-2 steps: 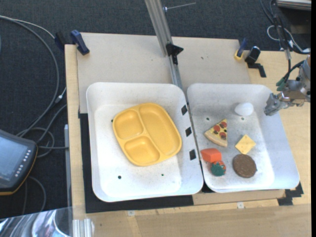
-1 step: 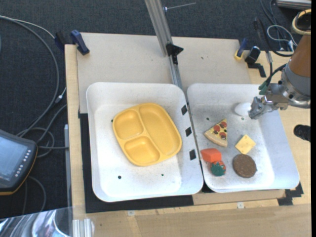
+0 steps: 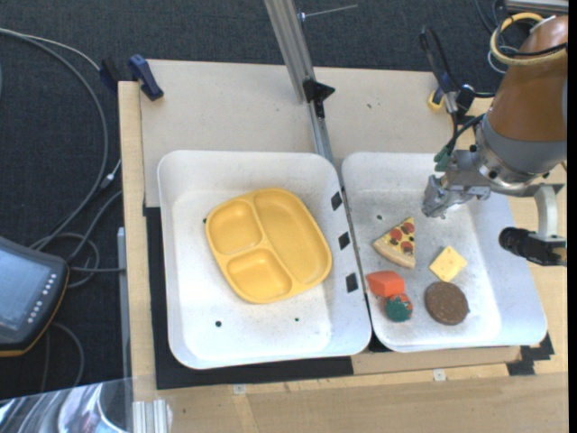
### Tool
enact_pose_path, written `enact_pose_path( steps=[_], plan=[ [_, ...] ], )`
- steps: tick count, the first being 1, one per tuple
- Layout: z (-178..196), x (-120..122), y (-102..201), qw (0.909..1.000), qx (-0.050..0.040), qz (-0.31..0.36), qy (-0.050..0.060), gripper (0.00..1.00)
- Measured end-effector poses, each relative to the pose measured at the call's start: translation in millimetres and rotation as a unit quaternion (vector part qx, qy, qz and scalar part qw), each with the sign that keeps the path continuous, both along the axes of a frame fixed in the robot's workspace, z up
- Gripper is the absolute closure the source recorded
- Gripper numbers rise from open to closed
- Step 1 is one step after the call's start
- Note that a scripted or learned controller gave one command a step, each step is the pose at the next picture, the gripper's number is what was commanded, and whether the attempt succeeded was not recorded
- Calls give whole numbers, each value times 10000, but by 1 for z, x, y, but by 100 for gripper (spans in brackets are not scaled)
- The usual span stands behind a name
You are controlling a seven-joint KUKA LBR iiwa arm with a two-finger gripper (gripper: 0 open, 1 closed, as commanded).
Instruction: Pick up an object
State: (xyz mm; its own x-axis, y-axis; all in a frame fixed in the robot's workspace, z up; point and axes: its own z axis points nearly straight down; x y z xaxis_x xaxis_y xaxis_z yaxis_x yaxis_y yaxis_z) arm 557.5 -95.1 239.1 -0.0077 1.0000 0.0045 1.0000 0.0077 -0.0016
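Camera view: pincer [image 3: 435, 207] hovers just above-right of the pizza slice [image 3: 398, 242], nothing held; finger state unclear, can't tell.

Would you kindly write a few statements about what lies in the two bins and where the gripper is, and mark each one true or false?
1. The yellow divided plate lies in the left bin. True.
2. The pizza slice lies on the yellow plate. False: it lies on the floor of the right bin.
3. The brown round cookie lies nearest the right bin's front edge, beside the yellow cheese block. True.
4. The gripper hangs over the left bin. False: it is over the right bin, above and right of the pizza slice.
5. The red piece touches the cheese block. False: they lie apart; the red piece sits by the green and red piece.
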Motion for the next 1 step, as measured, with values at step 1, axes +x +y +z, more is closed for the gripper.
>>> enact_pose_path(
  steps=[1],
  plan=[
    [-2,-2,60,10000,-4,0,7,100]
  ],
)
